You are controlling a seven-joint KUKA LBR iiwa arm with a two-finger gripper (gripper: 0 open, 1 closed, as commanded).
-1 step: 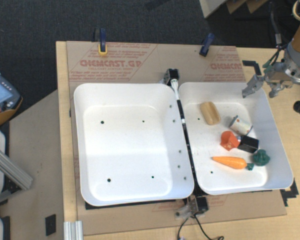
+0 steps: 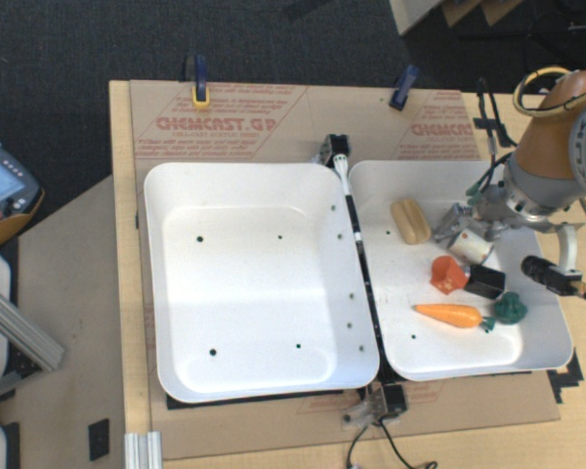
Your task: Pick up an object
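Left bin (image 2: 166,262): white, shallow, 4 dark dots on its floor.
Divider (image 2: 356,252): dark strip between the 2 bins, running from the far edge to the near edge.
Right bin (image 2: 400,350): white, touching the left bin along the divider; holds all 5 objects.
Tan block (image 2: 409,221): far-left part of the right bin, lying flat, just left of the gripper.
Carrot (image 2: 449,315): orange, lying near the front of the right bin, green top (image 2: 509,308) at its right end.
Orange block (image 2: 448,275): mid-bin, above the carrot, beside a black block (image 2: 485,281).
White piece (image 2: 471,245): directly under the gripper.
Gripper (image 2: 466,227): low over the right bin, beside the tan block; finger spacing and any hold cannot be told.
Arm (image 2: 552,149): enters from the right, orange band above the wrist.
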